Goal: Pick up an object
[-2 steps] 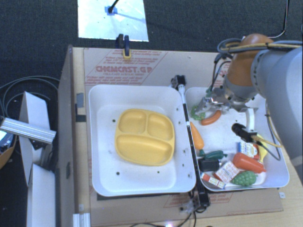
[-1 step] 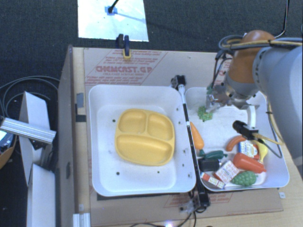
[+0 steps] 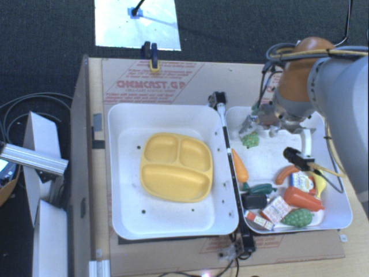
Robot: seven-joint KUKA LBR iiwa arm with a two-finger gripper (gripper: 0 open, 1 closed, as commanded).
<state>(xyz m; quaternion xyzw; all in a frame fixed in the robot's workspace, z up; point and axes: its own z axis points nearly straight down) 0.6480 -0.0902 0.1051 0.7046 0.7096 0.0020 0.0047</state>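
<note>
Green piece [image 3: 250, 139]: small, knobbly, floret-like toy. It lies on the bare floor at the far end of the right bin [image 3: 268, 161], apart from the other contents.

Shape: compact and lumpy, with no clear long axis, so no approach direction looks favoured.

Gripper [image 3: 260, 129]: on the single arm [image 3: 334, 91], which enters from the view's right and is lowered into the far end of the right bin. Whether it is open or closed cannot be told at this angle, and no grip on anything is confirmed.

Key relation: the green piece sits just beside the gripper, toward the view's lower left, on the side facing the divider between the bins. Contact or a small gap cannot be told. Judged the nearest candidate by far, needing only a slight shift toward the divider to centre over it.

Other contents of the right bin, all toward the near end and well apart from the gripper:
- orange carrot [image 3: 239, 166], lying along the divider wall
- black block [image 3: 252, 201], near the divider
- red-and-white packet [image 3: 278, 209]
- textured green lump [image 3: 297, 218]
- red-orange piece [image 3: 302, 199]
- banana [image 3: 320, 184]

Left bin [image 3: 124, 172]: holds one yellow divided plate [image 3: 176, 167], lying flat.

Risk, as a judgement: the piece is small and light, and may be nudged aside rather than caught.
</note>
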